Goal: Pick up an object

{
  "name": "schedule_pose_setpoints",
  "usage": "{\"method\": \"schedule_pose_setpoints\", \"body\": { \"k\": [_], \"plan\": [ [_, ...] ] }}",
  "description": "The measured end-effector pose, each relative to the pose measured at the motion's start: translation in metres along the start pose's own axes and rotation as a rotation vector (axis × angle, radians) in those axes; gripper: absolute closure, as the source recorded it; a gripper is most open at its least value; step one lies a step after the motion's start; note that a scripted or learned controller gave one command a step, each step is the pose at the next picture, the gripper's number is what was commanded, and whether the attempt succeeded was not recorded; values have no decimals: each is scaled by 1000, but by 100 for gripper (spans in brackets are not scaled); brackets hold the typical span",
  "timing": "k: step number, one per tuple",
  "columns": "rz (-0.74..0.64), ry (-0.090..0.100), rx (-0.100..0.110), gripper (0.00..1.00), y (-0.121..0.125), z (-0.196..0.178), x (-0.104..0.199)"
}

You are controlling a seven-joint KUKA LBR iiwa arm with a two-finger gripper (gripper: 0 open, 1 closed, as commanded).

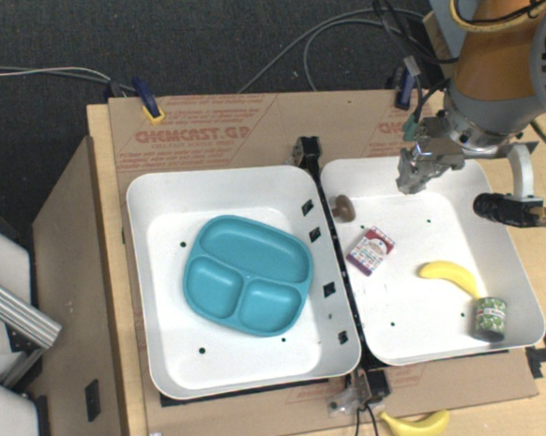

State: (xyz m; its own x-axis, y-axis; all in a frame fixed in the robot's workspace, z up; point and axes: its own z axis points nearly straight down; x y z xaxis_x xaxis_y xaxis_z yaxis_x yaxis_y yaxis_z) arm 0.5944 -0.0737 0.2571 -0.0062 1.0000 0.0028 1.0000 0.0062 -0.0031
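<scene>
End effector [414, 179] above right bin [508, 335]

Cardboard-topped bench [209, 123]; two white bins [157, 297] side by side; banana [416, 425] at front edge

A second banana [416, 425] at the bench's front is partly hidden.

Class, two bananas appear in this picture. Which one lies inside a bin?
The banana in the right bin, between the small packet and the green can. The other banana lies outside, below the bins.
</scene>
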Motion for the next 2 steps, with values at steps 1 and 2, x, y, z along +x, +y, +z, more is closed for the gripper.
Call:
{"method": "schedule_pose_setpoints", "body": {
  "k": [1, 2],
  "plan": [
    [0, 0, 2, 100, -18, 15, 54],
    [-1, 1, 2, 100, -42, 24, 112]
  ]
}}
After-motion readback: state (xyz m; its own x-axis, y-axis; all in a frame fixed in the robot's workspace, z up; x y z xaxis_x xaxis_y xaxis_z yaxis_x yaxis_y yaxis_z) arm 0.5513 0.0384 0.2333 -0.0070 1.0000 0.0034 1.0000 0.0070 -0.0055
